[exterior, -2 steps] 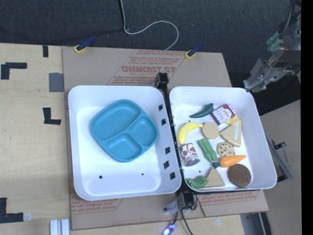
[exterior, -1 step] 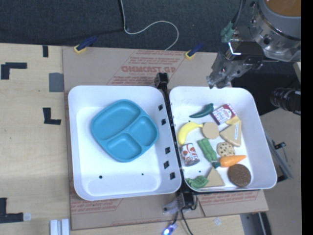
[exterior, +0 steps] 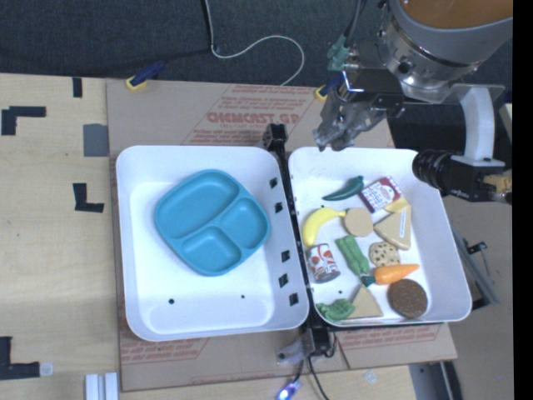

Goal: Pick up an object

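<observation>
Looking down, we see two white bins on cardboard over a wooden bench. The left bin (exterior: 141, 307) holds a blue tray (exterior: 211, 221); the right bin (exterior: 441, 248) is crowded with toy food. Our gripper (exterior: 337, 136) hovers above its far-left corner rim. The banana (exterior: 321, 222) lies near the left wall, arching diagonally.

Blue divided plate (exterior: 211, 221) in left bin (exterior: 141, 169), toy food in right bin (exterior: 437, 223), gripper (exterior: 340, 134) seemingly empty above

We find bare floor in the right bin (exterior: 310, 167) along its far edge — nearer than that, the banana (exterior: 321, 222), carrot (exterior: 395, 273) and neighbouring toys crowd together.
</observation>
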Robot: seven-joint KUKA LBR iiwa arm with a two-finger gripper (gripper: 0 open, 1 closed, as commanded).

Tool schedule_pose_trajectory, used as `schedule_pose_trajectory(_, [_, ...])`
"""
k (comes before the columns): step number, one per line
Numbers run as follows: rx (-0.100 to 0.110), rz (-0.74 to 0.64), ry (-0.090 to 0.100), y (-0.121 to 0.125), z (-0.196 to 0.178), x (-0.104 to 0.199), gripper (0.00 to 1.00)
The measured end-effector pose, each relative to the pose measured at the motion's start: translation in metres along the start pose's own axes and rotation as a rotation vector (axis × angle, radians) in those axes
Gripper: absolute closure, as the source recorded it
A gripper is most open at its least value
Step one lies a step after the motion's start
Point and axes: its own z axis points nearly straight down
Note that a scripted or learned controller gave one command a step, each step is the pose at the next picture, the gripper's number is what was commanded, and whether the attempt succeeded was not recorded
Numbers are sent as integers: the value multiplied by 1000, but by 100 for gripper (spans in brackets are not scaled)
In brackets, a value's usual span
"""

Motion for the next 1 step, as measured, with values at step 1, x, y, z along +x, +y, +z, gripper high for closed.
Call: schedule_pose_trajectory(1, [0, 4, -1, 0, -10, -3, 100])
